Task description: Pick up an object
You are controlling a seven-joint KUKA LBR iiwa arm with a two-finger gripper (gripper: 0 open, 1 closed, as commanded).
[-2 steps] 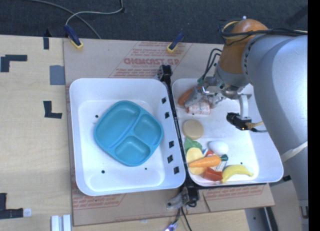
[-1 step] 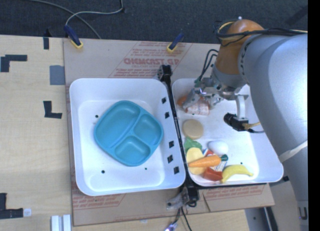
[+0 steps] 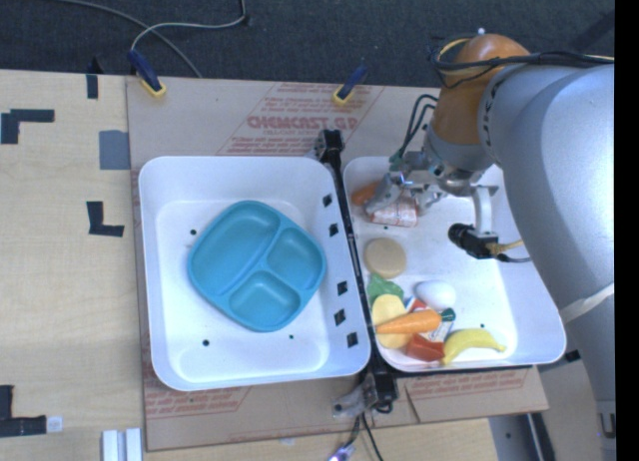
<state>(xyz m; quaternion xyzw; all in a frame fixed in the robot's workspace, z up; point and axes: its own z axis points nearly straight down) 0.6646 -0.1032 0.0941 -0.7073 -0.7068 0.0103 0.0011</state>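
- I have the tool (image 3: 409, 185) low in the upper part of the right bin (image 3: 524, 324), right of centre in the frame, directly over a pale, reddish piece of toy food (image 3: 391, 213) near the bin's upper left corner.
- I cannot tell how the tool is set, wide or narrow, or whether it has that piece; the wrist and cables cover the spot.
- To do this step well, I would centre over that one piece, keep off the bin wall just beside it, close firmly, then lift straight up.
- The other candidates lie lower in the same bin: a tan round piece (image 3: 385, 256), a carrot (image 3: 407, 322), a white egg (image 3: 435, 293) and a banana (image 3: 472, 342), crowded together.
- The blue plate (image 3: 257, 264) sits alone in the left bin (image 3: 165, 349).
- The arm hides the right bin's upper right part.
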